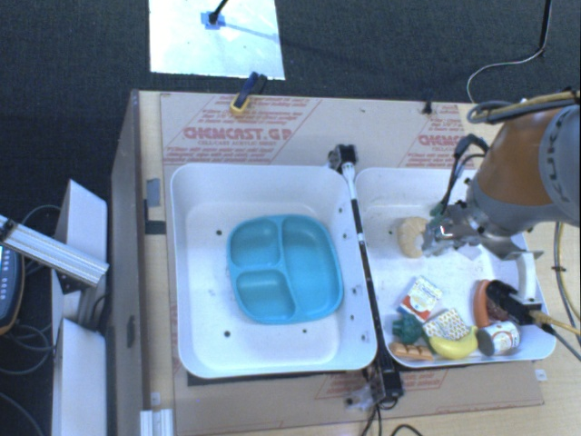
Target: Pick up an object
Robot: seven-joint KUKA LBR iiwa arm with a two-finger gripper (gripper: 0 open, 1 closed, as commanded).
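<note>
My gripper (439, 235) hangs low over the upper middle of the right bin (390, 185). Just to its left lies a beige round item (411, 236), close against the gripper; whether they touch is unclear. A red and white carton (420, 297) lies below it. Along the bin's front edge sit a yellow banana (452, 344), a checkered piece (446, 322), a green item (406, 329), a small can (500, 337) and a red-orange item (479, 303).
The left bin (195, 234) holds a blue divided plate (282, 268). A black-edged divider (359, 243) runs between the two bins. The arm's orange band (522, 157) reaches in over the right bin's far right side.
</note>
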